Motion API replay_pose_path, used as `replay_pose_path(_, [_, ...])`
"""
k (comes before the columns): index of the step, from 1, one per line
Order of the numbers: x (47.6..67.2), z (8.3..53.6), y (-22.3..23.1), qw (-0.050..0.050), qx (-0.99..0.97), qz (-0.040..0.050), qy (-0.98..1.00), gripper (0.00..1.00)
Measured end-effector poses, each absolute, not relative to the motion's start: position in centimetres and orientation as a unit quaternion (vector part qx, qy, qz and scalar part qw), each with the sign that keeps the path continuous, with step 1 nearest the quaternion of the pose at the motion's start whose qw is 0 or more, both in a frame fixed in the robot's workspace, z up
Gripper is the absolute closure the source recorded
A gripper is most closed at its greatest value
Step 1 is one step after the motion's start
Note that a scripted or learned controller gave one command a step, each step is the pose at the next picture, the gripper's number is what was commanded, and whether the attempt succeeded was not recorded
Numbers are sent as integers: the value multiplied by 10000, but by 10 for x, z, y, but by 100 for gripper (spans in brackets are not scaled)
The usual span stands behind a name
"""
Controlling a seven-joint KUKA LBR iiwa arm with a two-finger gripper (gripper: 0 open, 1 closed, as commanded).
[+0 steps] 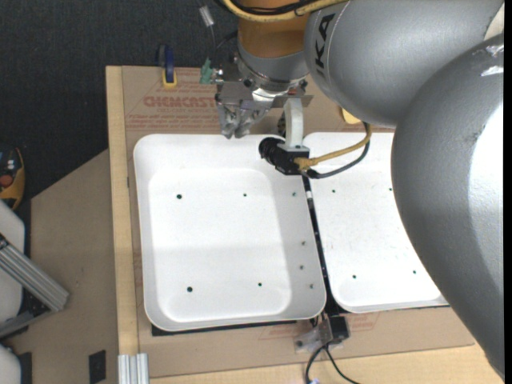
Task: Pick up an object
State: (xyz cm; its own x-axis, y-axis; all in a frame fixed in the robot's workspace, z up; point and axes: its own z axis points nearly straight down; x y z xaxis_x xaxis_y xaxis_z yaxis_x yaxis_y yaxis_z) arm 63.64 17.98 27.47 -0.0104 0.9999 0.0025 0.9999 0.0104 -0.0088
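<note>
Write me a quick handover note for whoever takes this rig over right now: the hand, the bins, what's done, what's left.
Hand: poised over the far edge of the left bin, nothing seen between its fingers; open or shut can't be told.
Arm: reaches in from the right and hides part of the right bin.
Objects: none seen on the visible floor of either bin.
Done: no pick shown.
Left: find an object, grasp it, lift it.

Left bin (160,238) floor open for reach; arm (416,94) covers most of right bin (376,278); black fitting with cable (282,155) sits over the shared rim.
</note>
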Motion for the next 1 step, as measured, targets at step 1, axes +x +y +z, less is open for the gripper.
replay_pose_path(1, [633, 321, 151, -14, -7077, -17, -7066, 100])
